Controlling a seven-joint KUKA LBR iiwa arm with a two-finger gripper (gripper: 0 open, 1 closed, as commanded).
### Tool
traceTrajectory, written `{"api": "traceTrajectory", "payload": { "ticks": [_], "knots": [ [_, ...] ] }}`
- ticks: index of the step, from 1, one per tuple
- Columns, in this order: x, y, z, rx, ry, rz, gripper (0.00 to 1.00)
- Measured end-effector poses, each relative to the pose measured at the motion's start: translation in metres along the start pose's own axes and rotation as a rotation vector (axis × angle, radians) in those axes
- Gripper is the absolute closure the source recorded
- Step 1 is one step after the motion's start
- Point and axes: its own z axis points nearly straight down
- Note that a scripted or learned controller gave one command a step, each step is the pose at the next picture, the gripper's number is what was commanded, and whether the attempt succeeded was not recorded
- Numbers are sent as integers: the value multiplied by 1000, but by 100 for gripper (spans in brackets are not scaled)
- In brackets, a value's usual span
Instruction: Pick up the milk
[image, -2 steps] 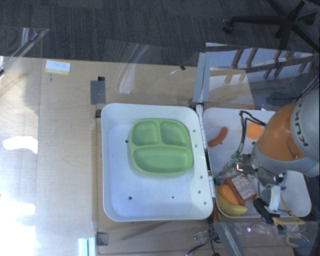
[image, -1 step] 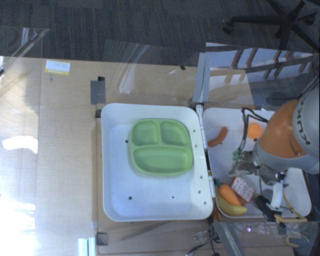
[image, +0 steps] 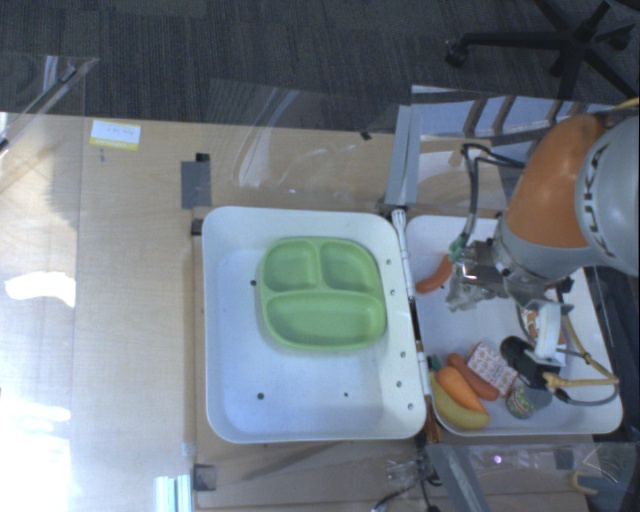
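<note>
The milk looks to be the small white carton with orange-red print (image: 546, 326), standing at the right side of the right bin (image: 432, 232) and partly hidden by the arm. My gripper (image: 466, 290) hangs over the left part of that bin, well left of the carton. It is just right of an orange carrot-like piece (image: 434, 276), and nothing shows in its grasp.
The left bin (image: 230, 400) holds a green divided plate (image: 322, 294). In the right bin's front corner lie a carrot (image: 462, 386), a banana (image: 458, 411), a pink-and-white packet (image: 492, 366) and a small round can (image: 520, 402). The arm's orange band (image: 560, 180) looms over the right bin's back.
</note>
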Motion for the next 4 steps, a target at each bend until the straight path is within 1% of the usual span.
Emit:
{"api": "traceTrajectory", "payload": {
  "ticks": [1,2,3,4],
  "knots": [
    [26,-11,3,0,0,-619,100],
    [60,-7,1,-1,1,-1039,100],
    [10,-15,26,-4,-2,-1583,100],
    [-12,-33,27,-4,-2,-2097,100]
  ]
}}
